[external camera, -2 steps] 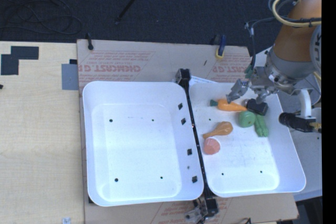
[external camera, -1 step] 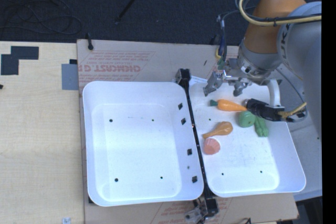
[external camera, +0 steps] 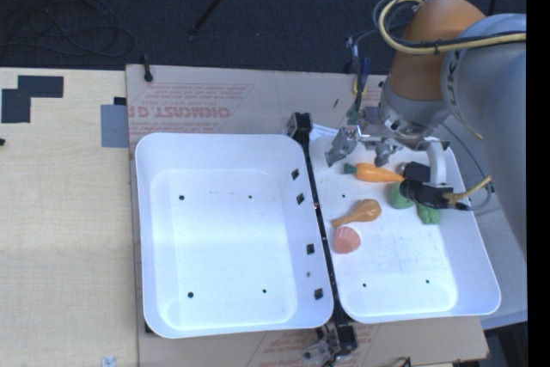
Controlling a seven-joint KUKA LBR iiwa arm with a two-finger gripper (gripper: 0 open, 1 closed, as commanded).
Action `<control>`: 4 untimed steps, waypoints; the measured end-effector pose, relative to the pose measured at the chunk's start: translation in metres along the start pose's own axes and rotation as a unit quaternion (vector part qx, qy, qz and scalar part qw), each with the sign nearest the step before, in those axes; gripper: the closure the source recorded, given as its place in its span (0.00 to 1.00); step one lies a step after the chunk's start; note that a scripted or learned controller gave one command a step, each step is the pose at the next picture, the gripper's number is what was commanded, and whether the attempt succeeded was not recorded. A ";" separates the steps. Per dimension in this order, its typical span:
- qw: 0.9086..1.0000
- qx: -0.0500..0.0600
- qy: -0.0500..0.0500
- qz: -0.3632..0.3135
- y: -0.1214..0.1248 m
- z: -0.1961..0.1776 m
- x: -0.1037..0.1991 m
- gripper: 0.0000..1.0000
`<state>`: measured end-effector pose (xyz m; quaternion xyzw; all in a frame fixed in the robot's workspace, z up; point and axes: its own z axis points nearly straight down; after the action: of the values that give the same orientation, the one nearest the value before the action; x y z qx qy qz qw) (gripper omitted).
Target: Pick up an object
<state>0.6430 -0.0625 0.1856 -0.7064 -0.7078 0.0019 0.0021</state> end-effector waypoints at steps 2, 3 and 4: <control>1.000 -0.003 -0.001 0.003 -0.063 -0.091 -0.034 1.00; 1.000 0.001 0.001 0.002 -0.172 -0.106 -0.036 1.00; 1.000 -0.005 0.000 -0.002 -0.134 -0.167 0.006 1.00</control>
<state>0.5099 -0.0566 0.3531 -0.7049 -0.7093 -0.0016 -0.0014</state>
